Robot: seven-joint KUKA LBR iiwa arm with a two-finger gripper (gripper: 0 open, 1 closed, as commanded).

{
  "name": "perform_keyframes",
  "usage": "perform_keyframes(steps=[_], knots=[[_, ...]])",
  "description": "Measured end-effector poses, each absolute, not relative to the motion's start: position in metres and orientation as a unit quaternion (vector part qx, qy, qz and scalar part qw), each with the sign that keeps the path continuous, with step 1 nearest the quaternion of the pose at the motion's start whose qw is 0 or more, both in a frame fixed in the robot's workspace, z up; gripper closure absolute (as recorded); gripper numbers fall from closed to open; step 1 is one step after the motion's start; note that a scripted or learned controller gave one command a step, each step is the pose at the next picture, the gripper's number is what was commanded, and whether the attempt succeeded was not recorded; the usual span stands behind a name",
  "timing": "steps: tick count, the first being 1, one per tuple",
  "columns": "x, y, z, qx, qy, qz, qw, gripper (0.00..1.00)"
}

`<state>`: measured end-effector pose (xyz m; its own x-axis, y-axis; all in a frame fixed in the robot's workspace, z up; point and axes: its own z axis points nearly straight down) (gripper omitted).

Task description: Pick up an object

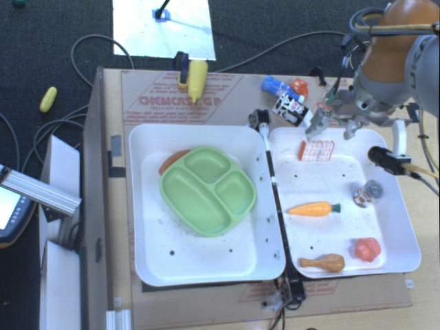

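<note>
My gripper (334,125) hovers over the far edge of the right bin (399,212), its two fingers spread apart with nothing between them. Just below its left finger a small red-and-white packet (316,150) lies flat in that bin. An orange carrot (313,210) rests mid-bin, with a brown drumstick (323,262) near the front wall. Beside the drumstick sits a red lumpy toy (368,249), and a small round jar (366,194) stands toward the right side.
The left bin (148,253) holds a green divided plate (207,191) with an orange piece (172,161) poking out beneath it. Behind the bins lie a yellow bottle (196,78), a blue-and-orange item (282,86) and a black-and-white box (289,108).
</note>
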<state>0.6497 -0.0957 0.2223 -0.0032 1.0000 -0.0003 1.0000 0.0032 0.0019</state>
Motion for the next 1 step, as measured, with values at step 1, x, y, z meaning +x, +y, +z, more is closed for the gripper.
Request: perform_keyframes(steps=[1], knots=[[0.5795, -0.0777, 0.1838, 0.707, 0.708, -0.0002, 0.000, 0.00]])
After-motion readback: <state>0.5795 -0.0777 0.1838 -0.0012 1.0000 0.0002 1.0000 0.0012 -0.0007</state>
